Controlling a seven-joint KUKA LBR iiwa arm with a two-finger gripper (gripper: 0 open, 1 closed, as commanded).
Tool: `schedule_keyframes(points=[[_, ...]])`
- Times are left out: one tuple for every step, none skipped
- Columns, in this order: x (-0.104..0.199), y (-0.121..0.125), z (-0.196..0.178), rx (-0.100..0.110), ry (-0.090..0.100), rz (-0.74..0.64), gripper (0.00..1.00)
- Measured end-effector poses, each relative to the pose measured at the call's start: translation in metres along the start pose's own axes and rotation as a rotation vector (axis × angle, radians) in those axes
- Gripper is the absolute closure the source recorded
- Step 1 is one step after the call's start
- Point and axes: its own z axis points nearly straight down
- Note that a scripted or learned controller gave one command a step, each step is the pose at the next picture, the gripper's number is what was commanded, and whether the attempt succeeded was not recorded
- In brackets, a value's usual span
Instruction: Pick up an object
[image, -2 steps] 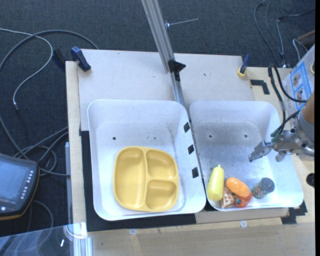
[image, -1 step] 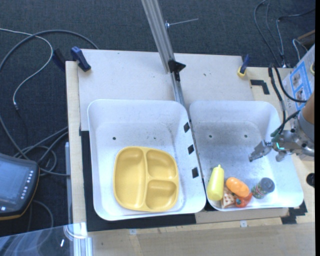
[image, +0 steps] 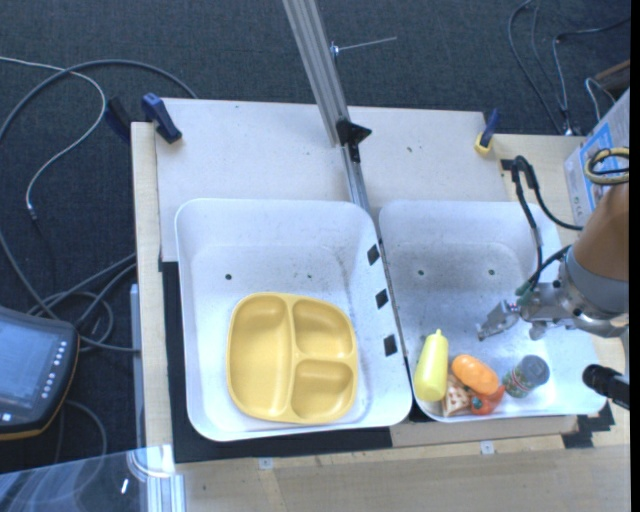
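Along the front wall of the right bin (image: 450, 240) lie several small objects. A yellow squeeze bottle (image: 432, 366) lies lengthwise at the left of the group. Next to it are an orange carrot-like toy (image: 476, 373) and a small pizza-slice piece (image: 457, 402). A small dark can (image: 526, 376) lies at the right. My gripper (image: 505, 318) hangs over the right half of this bin, just behind the can and the orange toy, with nothing seen in it. The grey arm (image: 600, 270) comes in from the right edge.
The left bin (image: 200, 230) holds a yellow divided plate (image: 293, 356) near its front. A metal pole (image: 325, 70) slants down to the seam between the bins. Black cables (image: 530, 200) trail over the bench behind the right bin.
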Motion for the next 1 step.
schedule_keyframes(points=[[0.0007,-0.001,0.0531,0.0,0.0,0.001,0.0]])
